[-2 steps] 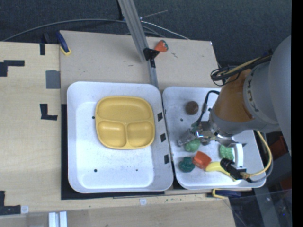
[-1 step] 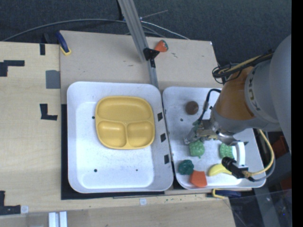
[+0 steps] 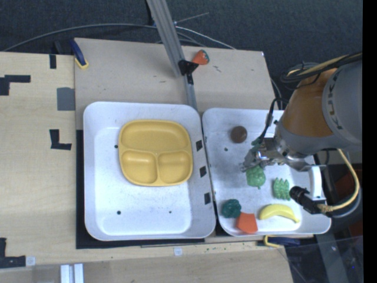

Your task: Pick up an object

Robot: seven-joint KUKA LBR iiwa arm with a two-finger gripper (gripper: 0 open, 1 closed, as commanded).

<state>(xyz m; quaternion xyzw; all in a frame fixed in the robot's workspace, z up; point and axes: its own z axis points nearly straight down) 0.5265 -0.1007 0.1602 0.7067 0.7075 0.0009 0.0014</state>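
Note:
The right bin (image 3: 224,128) holds a brown round piece (image 3: 238,134), a light green leafy toy (image 3: 256,177), a green ridged toy (image 3: 282,188), a yellow banana (image 3: 279,212), a dark green broccoli-like toy (image 3: 231,207) and an orange block (image 3: 247,222). My gripper (image 3: 257,161) reaches in from the right and hangs low over the middle of this bin, right above the light green leafy toy, whose top edge lies at the fingertips. The wrist hides part of the bin behind it.
The left bin (image 3: 100,175) holds a yellow divided plate (image 3: 156,152). A grey pole (image 3: 168,31) rises behind the bins, with a small orange and green item (image 3: 201,56) at its base. A blue and yellow clip (image 3: 79,55) lies at the back left of the bench.

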